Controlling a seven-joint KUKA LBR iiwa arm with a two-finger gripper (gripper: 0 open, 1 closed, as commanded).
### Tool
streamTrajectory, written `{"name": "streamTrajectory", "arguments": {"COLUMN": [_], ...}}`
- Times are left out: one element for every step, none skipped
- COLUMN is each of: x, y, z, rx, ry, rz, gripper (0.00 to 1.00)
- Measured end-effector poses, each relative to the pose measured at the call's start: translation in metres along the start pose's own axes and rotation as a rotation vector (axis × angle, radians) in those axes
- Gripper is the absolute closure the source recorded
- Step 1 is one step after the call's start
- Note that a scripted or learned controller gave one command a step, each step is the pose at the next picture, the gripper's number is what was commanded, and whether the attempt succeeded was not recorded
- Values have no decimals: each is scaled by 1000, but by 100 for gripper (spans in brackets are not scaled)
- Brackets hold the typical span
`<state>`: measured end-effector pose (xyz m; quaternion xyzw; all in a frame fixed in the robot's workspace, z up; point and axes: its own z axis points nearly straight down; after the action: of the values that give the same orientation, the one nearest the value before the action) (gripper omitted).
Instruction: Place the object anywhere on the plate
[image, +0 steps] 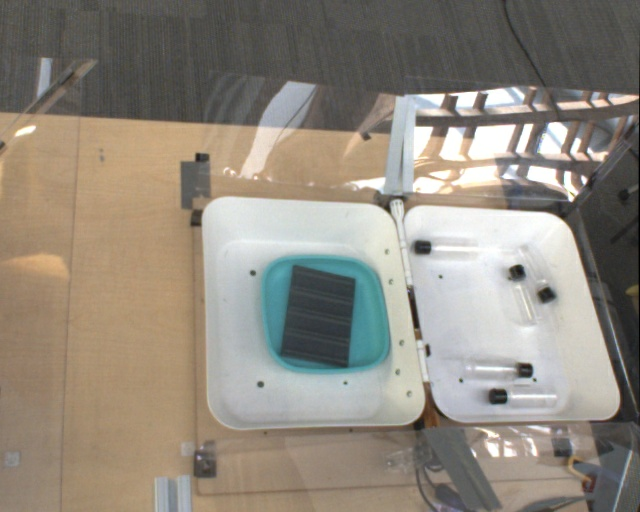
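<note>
A dark grey ribbed rectangular block (319, 315) lies flat on the teal plate (375, 335), roughly centred and slightly tilted. The plate rests in the middle of the left white bin (230, 330).
The right white bin (570, 300) holds several clear tubes with black caps, such as one near the top left (445, 246), two at the upper right (528, 290) and two at the bottom (505, 383). A metal frame (520, 130) stands behind the bins.
</note>
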<state>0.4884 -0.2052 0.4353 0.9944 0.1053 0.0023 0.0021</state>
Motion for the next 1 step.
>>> {"name": "streamTrajectory", "arguments": {"x": [0], "y": [0], "z": [0], "rx": [0], "ry": [0], "rz": [0], "gripper": [0]}}
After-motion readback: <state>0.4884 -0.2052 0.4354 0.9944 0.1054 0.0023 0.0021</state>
